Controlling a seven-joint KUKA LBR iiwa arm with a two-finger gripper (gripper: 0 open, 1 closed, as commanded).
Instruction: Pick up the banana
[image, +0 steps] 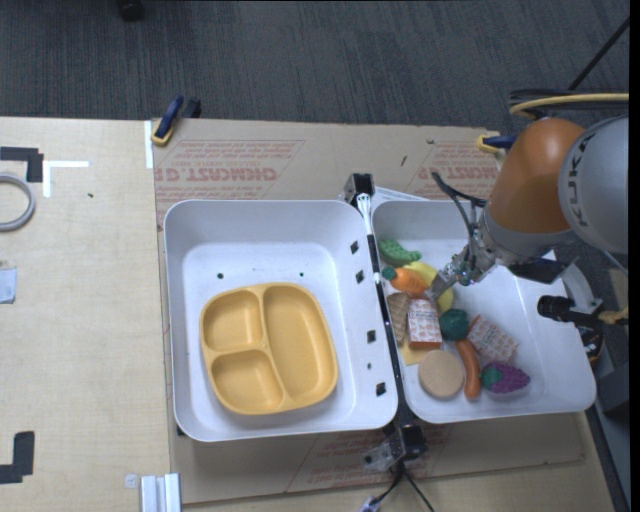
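The banana is a small yellow toy lying in the right bin, near its left wall, among other toy food. Part of it shows left of the gripper and a yellow bit shows just below it. My gripper reaches down from the right and sits low, right over the banana's middle, covering part of it. The view is too small to show how the jaws stand or whether the banana is gripped.
Around the banana lie a green pickle, an orange carrot, a small box, a green ball, a round biscuit and purple grapes. The left bin holds a yellow divided plate.
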